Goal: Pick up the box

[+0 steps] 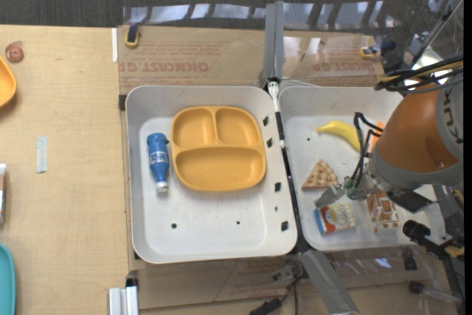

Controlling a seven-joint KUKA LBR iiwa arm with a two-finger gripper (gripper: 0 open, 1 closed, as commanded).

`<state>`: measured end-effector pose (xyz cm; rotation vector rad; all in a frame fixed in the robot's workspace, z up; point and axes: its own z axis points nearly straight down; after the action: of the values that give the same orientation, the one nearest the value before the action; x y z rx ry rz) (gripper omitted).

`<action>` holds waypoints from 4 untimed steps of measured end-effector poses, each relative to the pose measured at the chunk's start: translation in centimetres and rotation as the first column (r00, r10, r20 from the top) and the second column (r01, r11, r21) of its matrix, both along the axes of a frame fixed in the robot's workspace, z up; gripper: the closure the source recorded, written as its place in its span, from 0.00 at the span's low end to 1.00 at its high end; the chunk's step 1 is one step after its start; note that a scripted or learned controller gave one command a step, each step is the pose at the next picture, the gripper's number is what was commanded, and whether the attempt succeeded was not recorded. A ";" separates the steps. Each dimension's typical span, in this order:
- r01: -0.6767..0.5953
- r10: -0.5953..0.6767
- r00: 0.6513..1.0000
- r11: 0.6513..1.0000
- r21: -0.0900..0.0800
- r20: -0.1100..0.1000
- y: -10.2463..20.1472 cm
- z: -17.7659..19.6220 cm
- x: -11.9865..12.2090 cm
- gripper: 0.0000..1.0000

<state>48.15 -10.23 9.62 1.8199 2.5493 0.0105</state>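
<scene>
A small box (336,218) printed in red, white and blue lies flat near the front of the right bin (295,158). A second carton (383,212), brown-red and white, lies just to its right, partly under the arm. My gripper (341,193) hangs low just above the far edge of the small box, between it and a triangular toy pizza slice (320,175). Nothing shows in its grasp. The orange wrist band (414,135) covers the bin's right side.
A yellow banana (339,131) lies at the back of the right bin. The left bin (140,232) holds a yellow divided plate (218,147) and a blue bottle (158,161) along its left side. Cables and frame parts stand behind the arm.
</scene>
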 end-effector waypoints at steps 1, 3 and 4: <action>0.016 -0.016 1.000 1.000 -0.001 0.000 0.1 0.0 0.0 0.00; 0.115 -0.115 0.993 0.993 0.000 -0.009 0.4 -0.4 -0.3 0.00; 0.115 -0.115 0.993 0.993 -0.001 -0.008 0.3 0.5 -0.3 1.00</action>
<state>47.88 -9.96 10.10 1.9671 2.4452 0.0024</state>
